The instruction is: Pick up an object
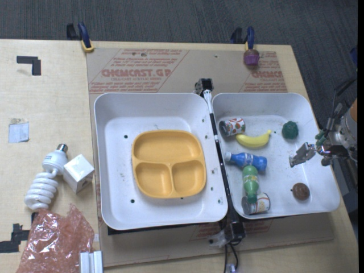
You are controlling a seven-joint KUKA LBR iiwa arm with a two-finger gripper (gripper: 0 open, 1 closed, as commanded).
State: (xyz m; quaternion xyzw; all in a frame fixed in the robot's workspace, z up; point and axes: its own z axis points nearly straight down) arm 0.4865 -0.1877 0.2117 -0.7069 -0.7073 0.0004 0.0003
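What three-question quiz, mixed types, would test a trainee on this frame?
1. True or false: the yellow tray lies in the left bin.
2. Which thing lies nearest the gripper: A banana, B brown ball, C blue bottle?
3. Fill in: the green ball lies in the ___ bin.

Key: 1 true; 2 B; 3 right.

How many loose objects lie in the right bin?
6: a small can at the upper left, a banana beside it, a green ball at the upper right, a blue bottle mid-left, a green bottle below it, a brown ball at the lower right.
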